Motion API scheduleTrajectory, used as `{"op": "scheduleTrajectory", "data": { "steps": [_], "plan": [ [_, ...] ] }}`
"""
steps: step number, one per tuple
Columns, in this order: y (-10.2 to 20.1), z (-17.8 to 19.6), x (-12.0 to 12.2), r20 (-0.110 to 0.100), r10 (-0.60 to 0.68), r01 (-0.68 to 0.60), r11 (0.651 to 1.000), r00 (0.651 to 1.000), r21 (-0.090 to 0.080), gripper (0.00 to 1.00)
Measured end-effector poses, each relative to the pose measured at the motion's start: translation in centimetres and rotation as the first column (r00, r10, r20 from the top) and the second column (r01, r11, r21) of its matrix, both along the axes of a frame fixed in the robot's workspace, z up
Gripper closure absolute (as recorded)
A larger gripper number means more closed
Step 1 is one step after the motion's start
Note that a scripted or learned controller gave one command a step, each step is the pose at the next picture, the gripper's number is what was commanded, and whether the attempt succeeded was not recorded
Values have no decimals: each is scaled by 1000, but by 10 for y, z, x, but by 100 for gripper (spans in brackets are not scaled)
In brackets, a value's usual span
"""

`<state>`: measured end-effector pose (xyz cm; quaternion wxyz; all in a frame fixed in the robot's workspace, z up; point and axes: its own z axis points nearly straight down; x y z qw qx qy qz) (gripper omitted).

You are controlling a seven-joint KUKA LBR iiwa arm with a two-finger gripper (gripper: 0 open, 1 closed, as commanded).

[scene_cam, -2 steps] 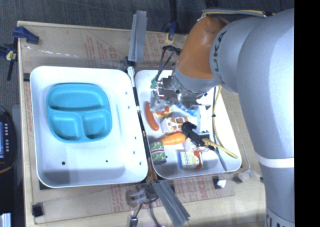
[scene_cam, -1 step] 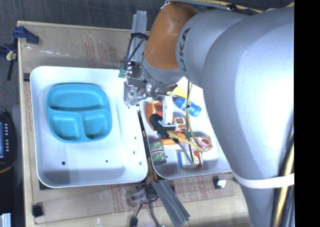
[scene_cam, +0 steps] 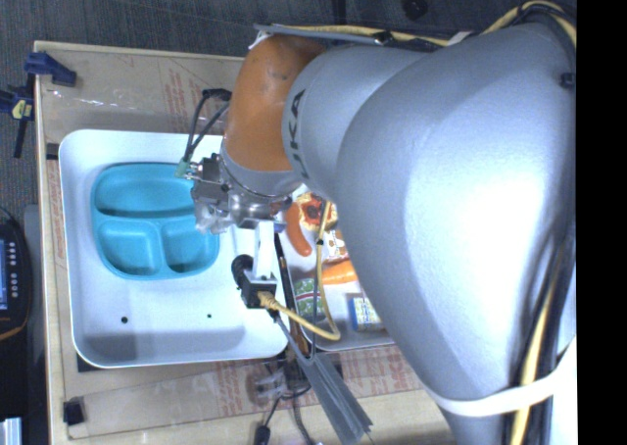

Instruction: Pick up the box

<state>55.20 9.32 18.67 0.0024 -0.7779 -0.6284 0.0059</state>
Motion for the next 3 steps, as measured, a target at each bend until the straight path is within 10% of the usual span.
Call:
{"op": "scheduleTrajectory", "data": {
  "steps": [1,2,3],
  "plan": [
    [75,-6,-46,-1,67,-67,998,998,-2,100],
    [70,-37,-77,1,322,-322,947,947,4,100],
    [23,-54,-76,2,141,-141,990,990,3,100]
  ]
}}
